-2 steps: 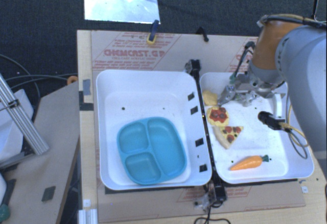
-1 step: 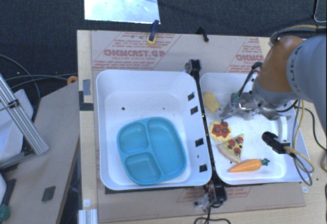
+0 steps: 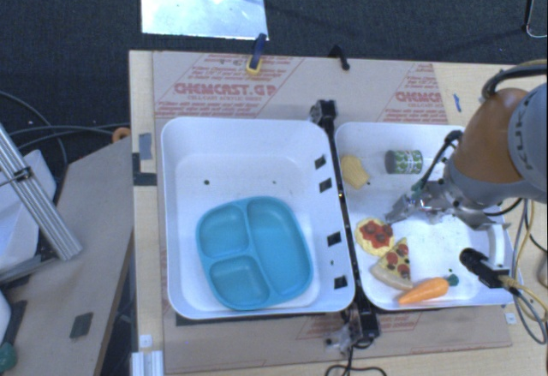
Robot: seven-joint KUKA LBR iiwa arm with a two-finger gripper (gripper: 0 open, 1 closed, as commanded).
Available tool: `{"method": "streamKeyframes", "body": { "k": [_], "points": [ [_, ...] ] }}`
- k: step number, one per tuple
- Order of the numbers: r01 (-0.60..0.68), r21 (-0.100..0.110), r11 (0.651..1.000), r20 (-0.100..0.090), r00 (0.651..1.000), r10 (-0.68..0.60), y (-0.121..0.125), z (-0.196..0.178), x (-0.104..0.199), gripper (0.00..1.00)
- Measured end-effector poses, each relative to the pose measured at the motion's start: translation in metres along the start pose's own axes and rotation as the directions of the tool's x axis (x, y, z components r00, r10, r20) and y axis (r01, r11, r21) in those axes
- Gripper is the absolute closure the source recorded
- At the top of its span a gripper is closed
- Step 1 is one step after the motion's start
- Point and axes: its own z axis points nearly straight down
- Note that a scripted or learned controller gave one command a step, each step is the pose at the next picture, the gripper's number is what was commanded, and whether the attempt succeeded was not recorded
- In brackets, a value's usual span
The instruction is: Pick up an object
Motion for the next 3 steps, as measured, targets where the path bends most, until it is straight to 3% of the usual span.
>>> {"method": "streamKeyframes", "body": {
  "k": [1, 2, 3],
  "points": [
    [0.0, -0.009, 1.0, 0.005, 1.0, 0.0, 0.01, -0.054, -0.058, 0.0],
    [0.004, -0.009, 1.0, 0.002, 1.0, -0.004, 0.01, -0.062, -0.054, 1.0],
    [0.0, -0.002, 1.0, -0.001, 1.0, 0.0, -0.031, 0.002, -0.062, 1.0]
  ]
}}
